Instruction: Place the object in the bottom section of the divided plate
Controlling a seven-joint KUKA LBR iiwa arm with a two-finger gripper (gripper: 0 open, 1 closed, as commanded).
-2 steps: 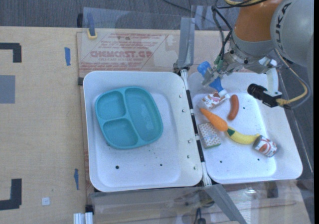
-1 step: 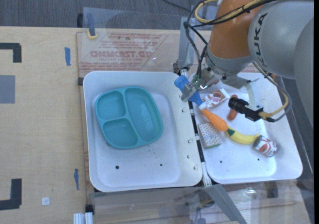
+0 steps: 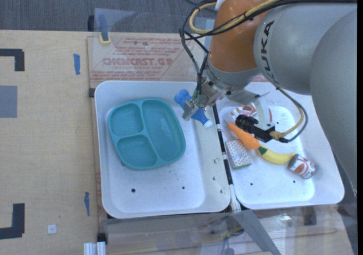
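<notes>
The two-finger gripper [image 3: 195, 105] hangs over the left white bin's [image 3: 113, 191] right edge, clamped on a small blue plastic object [image 3: 182, 99]. Left of it lies the teal divided plate [image 3: 146, 133].

Black letters "UKA", part of the brand name, run down the grey arm [image 3: 295, 33] beside the orange band. Red print on the cardboard sheet [image 3: 142, 58] behind the bins is too blurred to read.

Pale wood bench [image 3: 45, 152]: two white bins [image 3: 153, 197] side by side; printed cardboard sheet [image 3: 139, 58], apparently, at far edge.
</notes>
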